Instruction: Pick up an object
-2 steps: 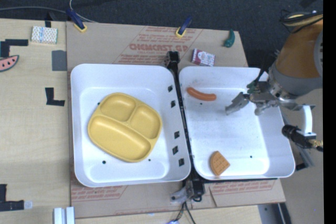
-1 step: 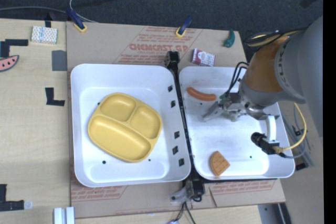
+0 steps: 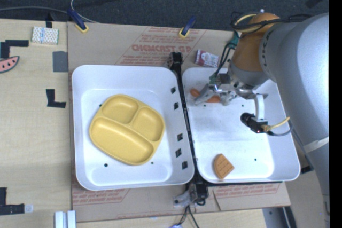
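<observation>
the arm (image 3: 307, 77) is a broad, smooth grey cylinder with a pale band near its lower edge. above the wrist sits a rounded orange section (image 3: 251, 50) with a yellow cable looped over it. the tool (image 3: 214, 94) looks like grey metal, though blurred; a yellow-and-black cable trails beside a small black part.

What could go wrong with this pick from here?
1. The gripper works at the small orange piece close to the right bin's divider wall, so it may push the piece against the wall instead of lifting it.
2. The loose cable trailing by the wrist could snag.
</observation>
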You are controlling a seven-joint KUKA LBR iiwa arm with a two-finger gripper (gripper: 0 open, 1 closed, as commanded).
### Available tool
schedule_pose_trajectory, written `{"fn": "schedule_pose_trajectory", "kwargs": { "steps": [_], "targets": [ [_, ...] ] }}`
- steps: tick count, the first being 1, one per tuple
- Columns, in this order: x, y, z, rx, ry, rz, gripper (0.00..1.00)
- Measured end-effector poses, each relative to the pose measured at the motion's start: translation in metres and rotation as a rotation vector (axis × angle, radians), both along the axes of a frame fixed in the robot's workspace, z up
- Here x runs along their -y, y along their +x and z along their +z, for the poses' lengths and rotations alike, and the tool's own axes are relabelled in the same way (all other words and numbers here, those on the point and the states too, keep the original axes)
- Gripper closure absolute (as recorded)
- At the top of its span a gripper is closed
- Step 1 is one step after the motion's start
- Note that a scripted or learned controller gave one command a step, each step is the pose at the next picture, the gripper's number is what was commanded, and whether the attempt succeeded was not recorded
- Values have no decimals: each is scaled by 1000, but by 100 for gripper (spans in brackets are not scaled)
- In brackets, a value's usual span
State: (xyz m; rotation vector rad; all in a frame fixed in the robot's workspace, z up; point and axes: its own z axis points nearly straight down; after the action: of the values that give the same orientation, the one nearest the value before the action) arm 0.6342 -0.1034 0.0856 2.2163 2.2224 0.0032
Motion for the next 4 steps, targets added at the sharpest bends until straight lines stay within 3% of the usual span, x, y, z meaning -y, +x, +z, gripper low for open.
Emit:
{"fn": "schedule_pose_trajectory", "kwargs": {
  "steps": [1, 2, 3, 4],
  "targets": [
    [0, 0, 10, 0, -1, 1, 100],
    [0, 0, 10, 0, -2, 1, 0],
    [0, 0, 20, -1, 0, 2, 100],
    [0, 0, 20, -2, -1, 2, 0]
  ]
}}
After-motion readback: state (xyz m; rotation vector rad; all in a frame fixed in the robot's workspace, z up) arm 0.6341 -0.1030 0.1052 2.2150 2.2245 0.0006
